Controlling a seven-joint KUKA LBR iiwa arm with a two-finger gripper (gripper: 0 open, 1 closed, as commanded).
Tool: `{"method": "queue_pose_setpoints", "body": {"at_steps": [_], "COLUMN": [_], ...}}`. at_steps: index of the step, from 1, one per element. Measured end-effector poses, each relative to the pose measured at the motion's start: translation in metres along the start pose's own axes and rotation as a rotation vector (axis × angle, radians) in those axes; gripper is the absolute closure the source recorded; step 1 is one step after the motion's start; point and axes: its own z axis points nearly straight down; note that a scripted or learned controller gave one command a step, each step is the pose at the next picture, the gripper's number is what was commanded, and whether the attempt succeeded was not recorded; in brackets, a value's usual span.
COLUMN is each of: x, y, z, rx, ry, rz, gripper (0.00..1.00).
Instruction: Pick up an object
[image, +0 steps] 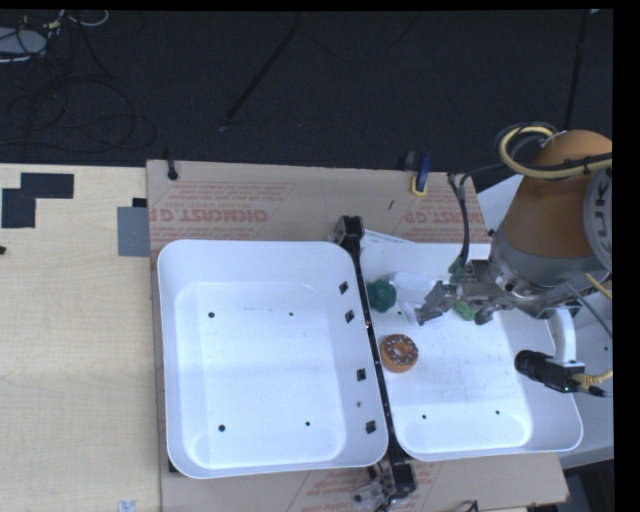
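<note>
A small round brown doughnut-shaped object (399, 352) lies in the right bin (500, 425) near its left wall. A dark green lump (381, 294) sits just behind it, against the same wall. Beside the lump a pale, whitish item (408, 283) blends into the bin floor. My gripper (432, 303) hangs low over the back of the right bin, pointing left, a short way right of the green lump and up-right of the doughnut. Small green bits (465, 308) show on the gripper body. Nothing is visibly held.
The left bin (175, 300) stands beside the right one, with a black divider strip (365, 330) where they meet. Both rest on a cardboard sheet (260, 200). A black cylindrical part (545, 370) of the arm juts over the right bin's right side.
</note>
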Motion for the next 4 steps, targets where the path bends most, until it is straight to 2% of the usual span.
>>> {"method": "queue_pose_setpoints", "body": {"at_steps": [1,2,3,4], "x": [0.01,0.002,-0.054,-0.123], "y": [-0.044,-0.062,-0.04,-0.073], "z": [0.127,0.049,-0.027,-0.077], "rx": [0.004,-0.003,-0.008,-0.003], "ry": [-0.001,0.0,-0.004,-0.004], "rz": [0.002,0.003,0.004,0.006], "gripper": [0.0,0.0,0.0,0.0]}}
